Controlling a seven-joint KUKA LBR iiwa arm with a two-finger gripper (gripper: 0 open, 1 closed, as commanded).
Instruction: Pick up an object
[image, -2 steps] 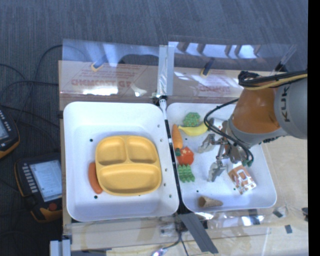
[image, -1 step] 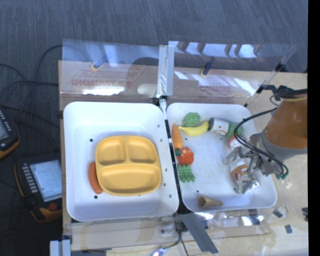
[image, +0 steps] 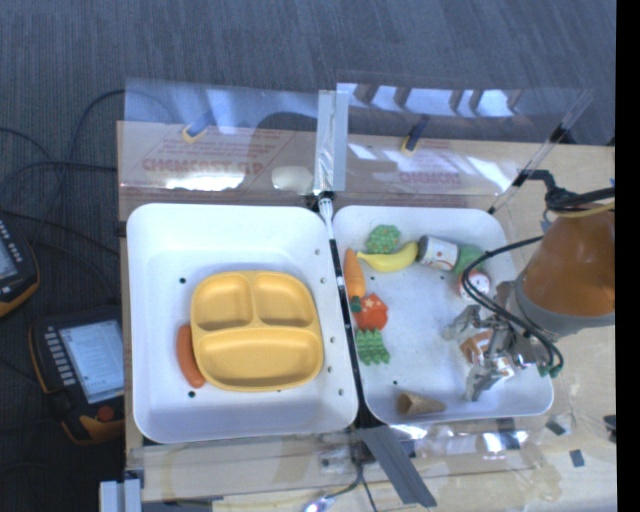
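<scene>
Camera view: end effector (image: 482, 352) spread open over the right bin (image: 430, 300), holding nothing.

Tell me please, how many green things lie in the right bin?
3. A broccoli at the top beside the banana, a ridged green piece under the tomato, and a green cap further right. The arm may hide more.
</scene>
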